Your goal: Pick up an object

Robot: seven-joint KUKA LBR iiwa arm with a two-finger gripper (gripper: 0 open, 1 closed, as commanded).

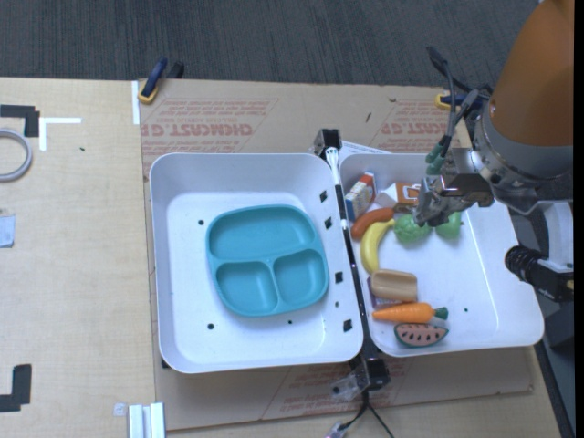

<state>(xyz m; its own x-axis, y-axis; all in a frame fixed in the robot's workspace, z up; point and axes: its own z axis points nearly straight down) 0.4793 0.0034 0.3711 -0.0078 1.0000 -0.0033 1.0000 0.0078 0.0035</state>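
Note:
In the right bin [497,322] lie several toy foods: a yellow banana [372,243], an orange hot dog [369,220], a green broccoli [412,229], a bread roll [394,286], a carrot [404,313] and a watermelon slice [420,334]. A small carton [362,191] stands at the bin's back left. My gripper [434,211] hangs over the back of this bin, right above the green broccoli and a second green piece [449,226]. Whether it touches them I cannot tell.
The left bin [173,272] holds a teal divided plate [267,259]. Both bins rest on cardboard [228,121]. A blue-and-yellow clamp [153,78] sits at the cardboard's back left corner. The arm's orange band [540,62] and grey wrist fill the upper right.

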